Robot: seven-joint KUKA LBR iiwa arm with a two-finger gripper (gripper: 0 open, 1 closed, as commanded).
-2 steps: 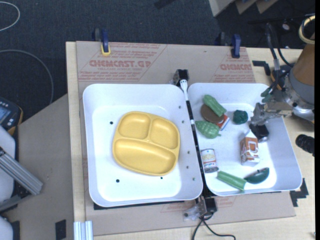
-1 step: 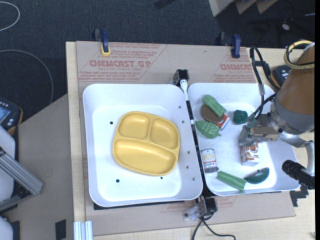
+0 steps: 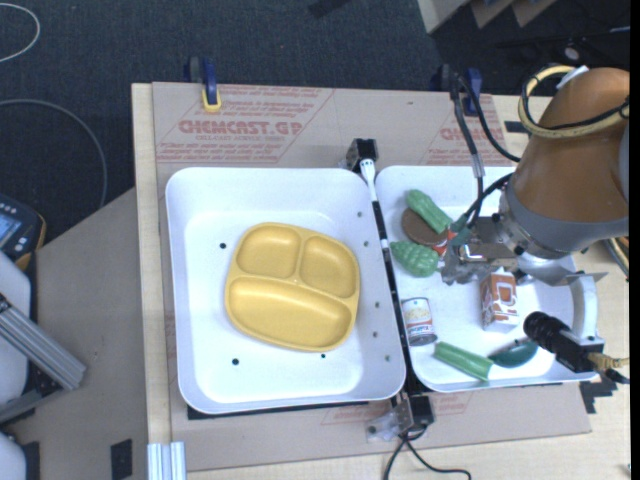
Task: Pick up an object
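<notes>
Arm [image 3: 575, 158] enters from the right, its bulky orange-and-grey wrist section hanging over the right bin's [image 3: 455, 376] far right half. Wrist pitched downward, with the metal tool [image 3: 462, 258] pointing left and down into the bin's middle. Black cables loop over the top of the wrist.

Tool state: cannot tell how far it is spread; the tip is a small cluster of metal parts seen from above. Nothing visibly clamped in it.

Right bin contents: a bumpy green piece [image 3: 428, 210] at the far side, lying on a brown round piece [image 3: 420, 230]; a second green bumpy piece [image 3: 415, 258] just left of the tool tip, near or touching it, can't say which. A small labelled can [image 3: 417, 320] on its side near the bin's left wall. A brown-and-white packet [image 3: 499, 299] right of centre, below the tool. A green stick-shaped piece [image 3: 462, 359] and a dark teal piece [image 3: 514, 353] along the near edge.

Left bin [image 3: 200, 368] holds a yellow three-compartment plate [image 3: 293, 286], roughly centred. Both bins sit on the brown tabletop [image 3: 250, 118].
</notes>
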